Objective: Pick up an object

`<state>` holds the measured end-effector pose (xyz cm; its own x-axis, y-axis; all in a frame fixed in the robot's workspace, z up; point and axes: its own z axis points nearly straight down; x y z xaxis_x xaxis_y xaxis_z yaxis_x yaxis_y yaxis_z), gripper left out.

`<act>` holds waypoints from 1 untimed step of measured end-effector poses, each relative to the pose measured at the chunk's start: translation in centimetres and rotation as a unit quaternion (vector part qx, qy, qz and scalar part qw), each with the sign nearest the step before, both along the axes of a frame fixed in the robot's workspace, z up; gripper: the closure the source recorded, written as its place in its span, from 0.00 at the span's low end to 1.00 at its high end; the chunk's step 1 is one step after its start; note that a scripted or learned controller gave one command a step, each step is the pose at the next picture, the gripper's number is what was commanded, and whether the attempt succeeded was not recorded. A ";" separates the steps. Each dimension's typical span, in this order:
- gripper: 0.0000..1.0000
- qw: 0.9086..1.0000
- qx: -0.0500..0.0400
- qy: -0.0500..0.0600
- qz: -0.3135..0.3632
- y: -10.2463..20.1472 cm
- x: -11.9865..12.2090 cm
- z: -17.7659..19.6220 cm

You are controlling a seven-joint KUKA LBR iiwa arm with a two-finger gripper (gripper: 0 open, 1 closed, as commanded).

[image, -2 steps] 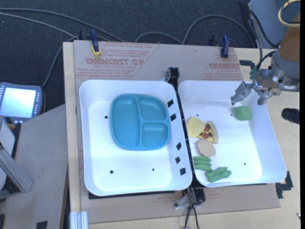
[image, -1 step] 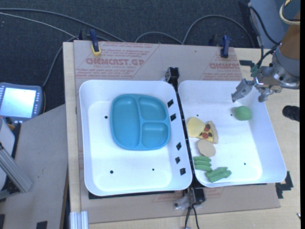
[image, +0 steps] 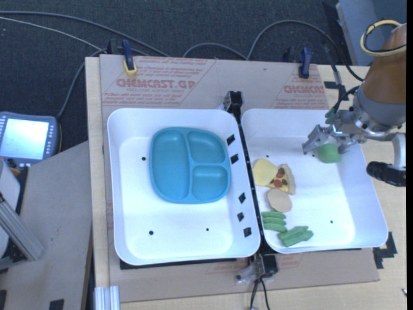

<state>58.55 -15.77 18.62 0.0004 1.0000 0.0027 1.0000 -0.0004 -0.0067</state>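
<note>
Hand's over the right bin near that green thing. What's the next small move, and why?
Probably a short, slow lift straight up to test the grasp. The hand sits right at the green object in the far part of the right bin, but I can't tell whether it is between the fingers. If it stays behind, try again there; the other food pieces lie well apart.

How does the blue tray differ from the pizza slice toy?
The blue tray lies in the left bin; the pizza slice toy lies in the right bin. The tray is far larger. The tray is plain blue with three compartments; the slice is yellow with red spots. Both lie flat.
</note>
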 end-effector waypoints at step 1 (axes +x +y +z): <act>0.00 1.000 0.000 0.000 0.000 0.0 0.5 -6.2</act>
